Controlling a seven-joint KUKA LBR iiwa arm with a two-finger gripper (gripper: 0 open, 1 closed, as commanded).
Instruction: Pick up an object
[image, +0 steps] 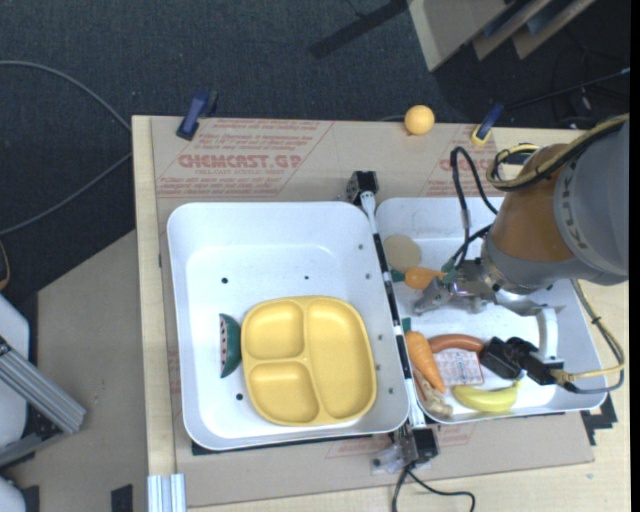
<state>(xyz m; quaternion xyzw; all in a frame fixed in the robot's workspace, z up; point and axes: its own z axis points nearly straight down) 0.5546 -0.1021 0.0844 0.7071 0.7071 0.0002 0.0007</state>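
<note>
The grey arm (560, 220) with its orange band reaches in from the right and hangs low over the upper half of the right bin (430, 208), its gripper (440, 292) pointing toward the wall shared by the two bins. From this slant I cannot tell whether the jaws are released or clenched, and nothing can be made out between them. The nearest thing is a small orange piece (420, 276), which lies on the bin floor just beside the jaws, on their upper left and close to the shared wall; whether it touches the metal I cannot tell. A pale round disc (402, 250) lies just above that piece, toward the far corner of the same bin. Below the jaws and apart from them, the lower half of the right bin holds a cluster: a carrot (424, 362) lying along the shared wall, a red sausage (455, 343) to its right, a printed packet (462, 370) under the sausage, and a banana (487, 399) along the near wall. The left bin (200, 260) holds a yellow divided plate (305, 358) in its lower half, with a watermelon slice (228, 345) touching the plate's left edge. Both bins sit on a brown tabletop (250, 160) printed with red lettering, where an orange ball (419, 119) rests at the far edge, well apart from the bins.
</note>
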